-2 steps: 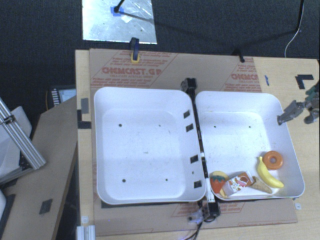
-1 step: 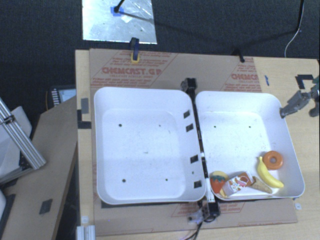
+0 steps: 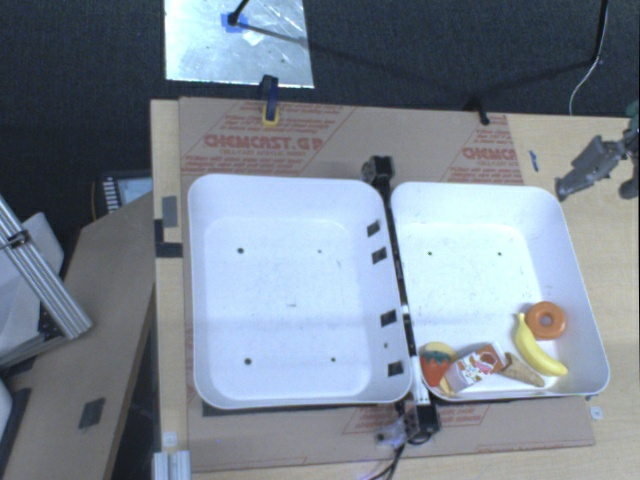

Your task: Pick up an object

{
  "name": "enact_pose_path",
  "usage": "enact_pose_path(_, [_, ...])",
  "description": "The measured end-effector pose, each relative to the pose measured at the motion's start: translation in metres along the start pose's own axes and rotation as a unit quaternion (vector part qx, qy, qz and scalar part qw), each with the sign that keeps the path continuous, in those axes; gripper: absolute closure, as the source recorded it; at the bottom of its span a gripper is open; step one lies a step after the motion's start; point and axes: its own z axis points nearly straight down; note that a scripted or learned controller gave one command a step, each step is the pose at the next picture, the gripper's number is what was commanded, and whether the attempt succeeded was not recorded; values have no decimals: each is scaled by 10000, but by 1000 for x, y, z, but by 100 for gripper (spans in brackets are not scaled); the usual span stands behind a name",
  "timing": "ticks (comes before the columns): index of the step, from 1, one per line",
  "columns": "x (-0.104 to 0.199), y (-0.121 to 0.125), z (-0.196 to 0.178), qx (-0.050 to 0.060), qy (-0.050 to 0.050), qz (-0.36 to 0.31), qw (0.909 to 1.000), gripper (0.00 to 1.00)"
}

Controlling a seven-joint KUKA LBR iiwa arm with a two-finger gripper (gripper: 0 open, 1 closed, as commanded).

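Observation:
The right bin [image 3: 480, 203] holds several small objects along its near edge. An orange ring like a doughnut [image 3: 546, 319] lies near the right wall, with a yellow banana [image 3: 535, 349] just below it. To their left lie a tan cone-shaped piece [image 3: 521, 371], a red and white packet [image 3: 472, 368] and a round orange and yellow fruit [image 3: 436, 361]. My gripper [image 3: 590, 171] hangs at the far right, beyond the right bin's upper right corner, well away from the objects and with nothing in it.
The left bin [image 3: 215, 208] sits beside the right one, joined by a black clamped seam [image 3: 390, 288]. A shiny metal sheet [image 3: 238, 26] lies at the top. Cardboard [image 3: 330, 133] lines the bench, and an aluminium rail [image 3: 40, 278] stands at the left.

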Motion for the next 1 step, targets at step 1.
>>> enact_pose_path(1, [65,1,-36,24,9,-6,10000,0])
